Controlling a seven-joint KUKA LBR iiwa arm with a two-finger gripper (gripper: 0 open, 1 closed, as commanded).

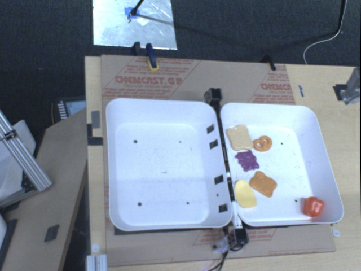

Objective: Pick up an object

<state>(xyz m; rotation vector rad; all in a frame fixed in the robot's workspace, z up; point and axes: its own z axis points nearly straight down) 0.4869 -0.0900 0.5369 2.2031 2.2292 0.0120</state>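
Several small toy foods lie in the right bin. A pale beige bread slice sits near the bin's upper left, with an orange pretzel just to its right. Below them is a purple grape-like piece. A yellow oval piece rests by the divider, touching a brown-orange toast piece. A red piece lies alone in the near right corner.
The left bin adjoins the right one along a black-clipped seam. Both stand on a cardboard sheet. A grey metal part juts in at the right edge. A foil square lies beyond the bench.
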